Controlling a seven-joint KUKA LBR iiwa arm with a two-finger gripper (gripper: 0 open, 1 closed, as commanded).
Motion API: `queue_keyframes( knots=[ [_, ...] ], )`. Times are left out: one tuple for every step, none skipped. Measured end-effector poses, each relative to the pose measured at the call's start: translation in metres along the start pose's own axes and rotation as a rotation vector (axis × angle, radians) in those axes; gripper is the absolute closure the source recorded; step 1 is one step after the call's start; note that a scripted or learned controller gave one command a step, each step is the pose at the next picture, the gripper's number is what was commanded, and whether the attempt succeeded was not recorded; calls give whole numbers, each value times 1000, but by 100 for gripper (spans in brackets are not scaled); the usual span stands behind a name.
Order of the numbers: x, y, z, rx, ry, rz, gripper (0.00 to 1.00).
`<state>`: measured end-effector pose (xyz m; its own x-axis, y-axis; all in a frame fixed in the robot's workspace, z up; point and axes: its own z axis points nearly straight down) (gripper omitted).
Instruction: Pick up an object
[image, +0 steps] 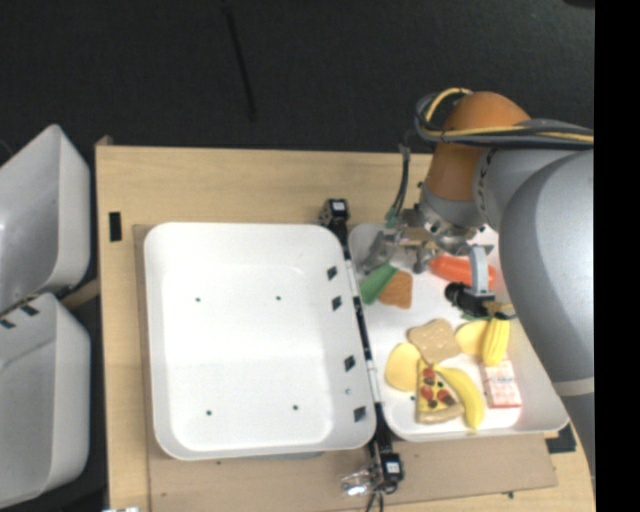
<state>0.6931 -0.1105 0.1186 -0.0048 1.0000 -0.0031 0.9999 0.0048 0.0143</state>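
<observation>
Wooden bench (240, 185) carries two white bins. Left bin (250, 340) sits bare. Right bin (540, 415) holds toy food. Arm (560, 230) reaches over its far edge. Gripper (385, 262) hangs just above the green piece (376, 287) beside the divider.

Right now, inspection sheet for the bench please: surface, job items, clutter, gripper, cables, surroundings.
Surface: wooden bench bearing two white bins side by side; left bin shows bare floor.
Job's things: all in the right bin: green piece, brown piece, carrot, toast slice, corn cob, yellow round piece, pizza slice, banana, small pink-and-white packet.
Clutter: nothing seen.
Gripper: gripper low over the bin's far end, above the green and brown pieces; finger state unreadable.
Cables: yellow and dark cables loop over the orange wrist band.
Surroundings: dark floor; white moulded shapes at left.
</observation>
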Motion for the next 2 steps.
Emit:
queue_keyframes(
  knots=[
    [-3, 3, -14, -11, -3, 0, 100],
    [-1, 2, 6, -6, -4, 1, 100]
  ],
)
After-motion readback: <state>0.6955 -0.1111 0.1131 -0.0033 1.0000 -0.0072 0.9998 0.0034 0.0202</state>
